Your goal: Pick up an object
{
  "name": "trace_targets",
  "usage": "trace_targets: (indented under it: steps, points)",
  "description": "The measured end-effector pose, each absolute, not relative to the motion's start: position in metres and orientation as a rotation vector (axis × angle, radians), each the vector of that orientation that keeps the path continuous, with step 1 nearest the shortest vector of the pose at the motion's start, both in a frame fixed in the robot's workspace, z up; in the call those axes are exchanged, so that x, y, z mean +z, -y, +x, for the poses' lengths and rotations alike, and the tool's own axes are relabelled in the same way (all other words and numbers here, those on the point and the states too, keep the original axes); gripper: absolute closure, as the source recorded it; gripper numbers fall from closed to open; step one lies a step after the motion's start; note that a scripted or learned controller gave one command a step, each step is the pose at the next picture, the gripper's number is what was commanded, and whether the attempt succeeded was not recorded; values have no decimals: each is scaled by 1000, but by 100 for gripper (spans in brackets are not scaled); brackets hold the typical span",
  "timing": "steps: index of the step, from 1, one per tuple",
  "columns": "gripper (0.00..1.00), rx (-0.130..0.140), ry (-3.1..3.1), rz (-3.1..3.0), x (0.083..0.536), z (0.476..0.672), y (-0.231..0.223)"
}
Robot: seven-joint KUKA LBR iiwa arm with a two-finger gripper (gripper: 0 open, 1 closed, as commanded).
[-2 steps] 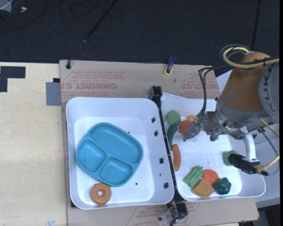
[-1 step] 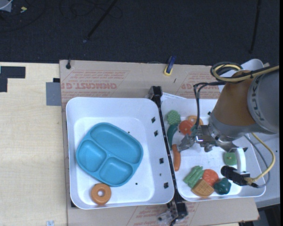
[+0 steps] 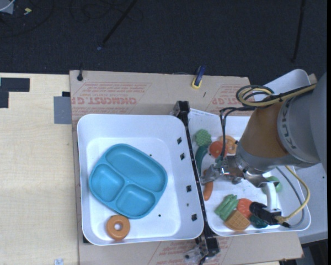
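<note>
Arm [image 3: 276, 134] reaches in from 3 o'clock and covers much of the right bin [image 3: 212, 223]. Gripper [image 3: 212, 174] sits low over that bin's left half, close to the divider between the bins. How far it is parted cannot be told from here, and nothing can be seen held in it. Candidate objects lie crowded round it: orange carrot-like piece [image 3: 208, 191] just at its 6 o'clock, dark green piece [image 3: 201, 158] at 11 o'clock, red-orange round toy [image 3: 219, 147] at 12 to 1 o'clock, and leafy green toy [image 3: 203, 137] beyond that. Towards 5 o'clock are a ribbed green piece [image 3: 227, 205], a red piece [image 3: 244, 205] and a tan waffle-like piece [image 3: 238, 221], bunched together. Left bin [image 3: 99, 127] holds a blue divided plate [image 3: 128, 179], with an orange ring [image 3: 118, 226] at its 6 o'clock.
</note>
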State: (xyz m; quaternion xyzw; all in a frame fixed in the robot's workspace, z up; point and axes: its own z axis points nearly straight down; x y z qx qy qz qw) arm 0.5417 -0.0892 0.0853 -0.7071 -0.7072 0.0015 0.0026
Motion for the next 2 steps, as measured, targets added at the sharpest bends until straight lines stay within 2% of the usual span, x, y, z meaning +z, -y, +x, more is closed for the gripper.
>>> trace_targets:
  steps: [1,2]
  points:
    - [100,6,2210,-2224,97,541,91]
    - [100,-1,2221,-2222,159,539,91]
